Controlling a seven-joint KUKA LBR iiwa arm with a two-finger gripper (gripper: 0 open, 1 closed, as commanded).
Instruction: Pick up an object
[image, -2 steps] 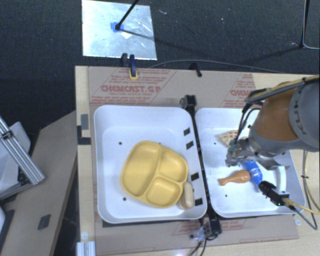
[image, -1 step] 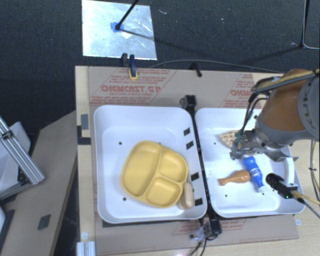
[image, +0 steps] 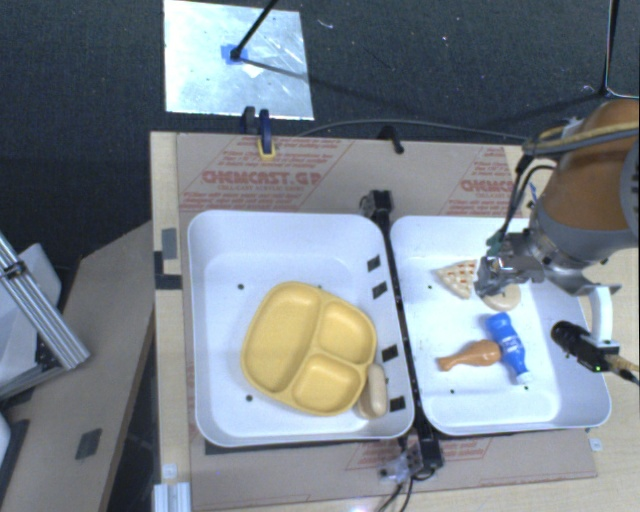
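Camera view: jaws over right bin's (image: 575, 410) back edge

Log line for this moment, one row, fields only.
arm: over right bin | gripper: low beside waffle slice | bottle, drumstick: lying untouched | left bin: yellow tray

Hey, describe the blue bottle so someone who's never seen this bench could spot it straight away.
Look at the right-hand white bin, the one the grey arm reaches into. Below the gripper, near the bin's middle, the blue bottle lies on its side next to a brown drumstick-shaped toy. It is the only blue item in either bin, and it has a white label.
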